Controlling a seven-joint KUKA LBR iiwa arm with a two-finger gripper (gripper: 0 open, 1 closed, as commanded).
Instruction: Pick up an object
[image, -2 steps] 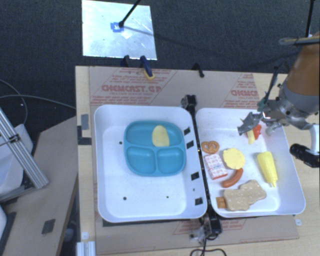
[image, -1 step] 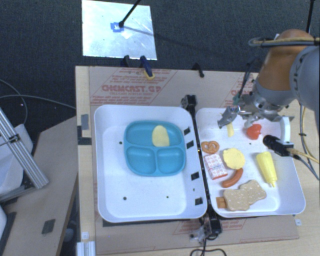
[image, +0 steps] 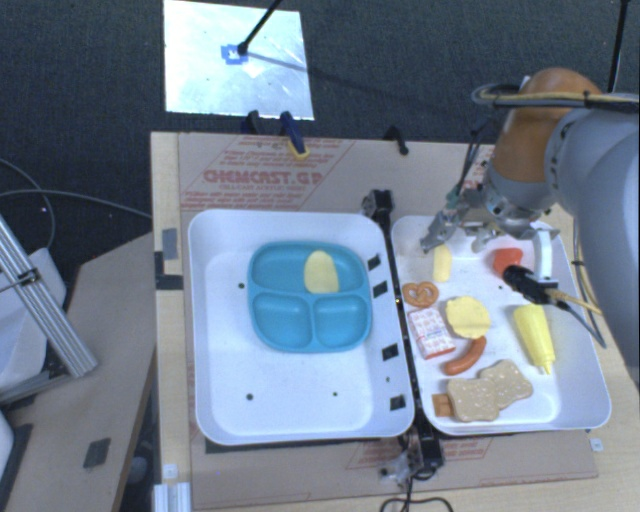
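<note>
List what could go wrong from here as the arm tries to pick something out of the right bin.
1. The gripper hangs at the right bin's far edge, close to its wall; a descent there may hit the rim.
2. The items lie crowded: the pretzel, cracker box, yellow slice and sausage nearly touch, so a grasp may nudge neighbours.
3. The small yellow piece nearest the gripper looks narrow and could slip.

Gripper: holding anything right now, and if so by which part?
Nothing held. The gripper hangs over the right bin, above the yellow stick, with nothing between its fingers.
</note>
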